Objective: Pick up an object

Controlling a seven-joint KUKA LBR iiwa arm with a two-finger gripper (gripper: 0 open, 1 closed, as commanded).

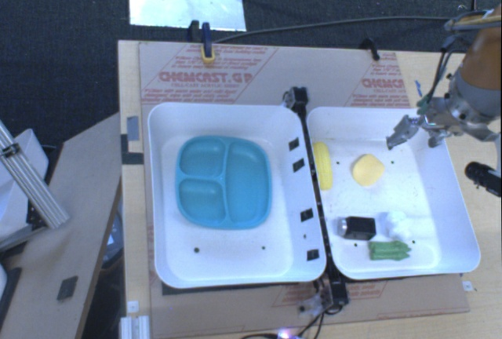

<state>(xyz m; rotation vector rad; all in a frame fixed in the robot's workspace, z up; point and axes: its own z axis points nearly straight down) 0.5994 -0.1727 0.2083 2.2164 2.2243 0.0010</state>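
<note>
Hovering over the far right of the right bin (451, 173), my gripper (417, 132) carries nothing; its fingers look spread, one pointing left toward the bin floor, the other hanging nearer the wrist.

From the overhead camera I count five candidates in that bin: a yellow lump (367, 169) nearest the gripper, a yellow strip (322, 165) against the left wall, a black block (360, 227), a white piece (396, 222) and a green piece (389, 250) near the front. The left bin (169, 173) holds a blue tray (224, 181).

I judge the lump the best target: it sits apart from the rest. I would centre above it, descend straight, and close only once the fingers straddle it.
</note>
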